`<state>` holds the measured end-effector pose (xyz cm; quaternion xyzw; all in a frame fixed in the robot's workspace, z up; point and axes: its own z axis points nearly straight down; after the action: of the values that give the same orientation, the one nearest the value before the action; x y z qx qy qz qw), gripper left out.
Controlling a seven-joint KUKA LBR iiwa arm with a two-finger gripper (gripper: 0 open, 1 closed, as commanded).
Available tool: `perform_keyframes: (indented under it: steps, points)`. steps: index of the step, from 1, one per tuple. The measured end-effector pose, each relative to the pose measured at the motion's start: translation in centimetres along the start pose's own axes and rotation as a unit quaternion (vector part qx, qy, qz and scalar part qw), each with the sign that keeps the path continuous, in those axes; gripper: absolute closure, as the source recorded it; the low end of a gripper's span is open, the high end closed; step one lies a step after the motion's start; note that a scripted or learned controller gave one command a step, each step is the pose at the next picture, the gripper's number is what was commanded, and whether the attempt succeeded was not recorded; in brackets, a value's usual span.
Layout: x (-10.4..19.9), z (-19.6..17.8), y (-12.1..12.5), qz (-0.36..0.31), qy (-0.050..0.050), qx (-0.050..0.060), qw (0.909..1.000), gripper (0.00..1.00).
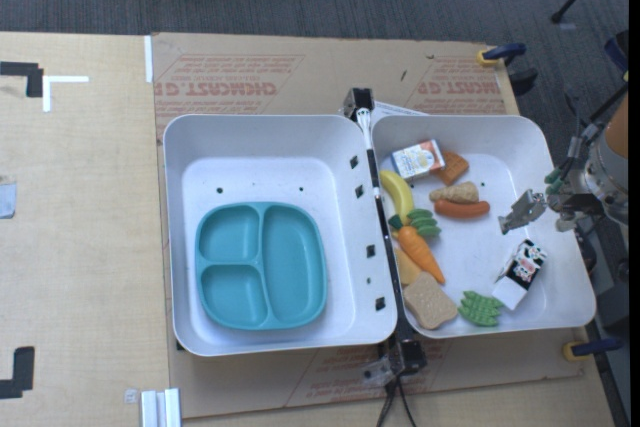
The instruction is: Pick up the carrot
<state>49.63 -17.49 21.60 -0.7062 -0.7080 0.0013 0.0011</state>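
We see the pale wooden desk first, with a sheet of printed brown cardboard laid under two shallow white bins of smooth moulded plastic with rounded corners. The left bin carries a glossy teal plate split into three compartments. The right bin holds a heap of toy food.

At three o'clock the arm is cut off by the frame's edge, and only its grey metal pincer reaches over the right bin's rim. It is small and blurred, so we cannot tell how its fingers stand; nothing shows between them.

The carrot lies at the left bin wall's side of the right bin, just beside the divider. It is a smooth orange cone, and its long axis runs from eleven o'clock to five o'clock: green top at eleven, tip at five. Its leaves touch a yellow banana, and its tip sits near a brown bread slice.

Smaller things lie around: a black-and-white milk carton, an orange sausage, a small white box and a ruffled green lettuce piece.
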Motion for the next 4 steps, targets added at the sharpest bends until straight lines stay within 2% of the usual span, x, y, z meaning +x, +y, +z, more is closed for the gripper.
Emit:
perform_keyframes:
  steps: [1, 2, 3, 4]
  points:
    - [4.4, 9.6, -1.1, -0.161, 0.0, -0.001, 0.9869, 0.0]
    - [7.0, 12.3, -0.7, -0.049, 0.001, -0.001, 0.9988, 0.0]
    - [6.9, 11.5, -0.6, -0.046, 0.001, -0.001, 0.999, 1.0]
    - [7.6, 12.5, -0.2, 0.097, -0.001, -0.001, 0.9953, 1.0]
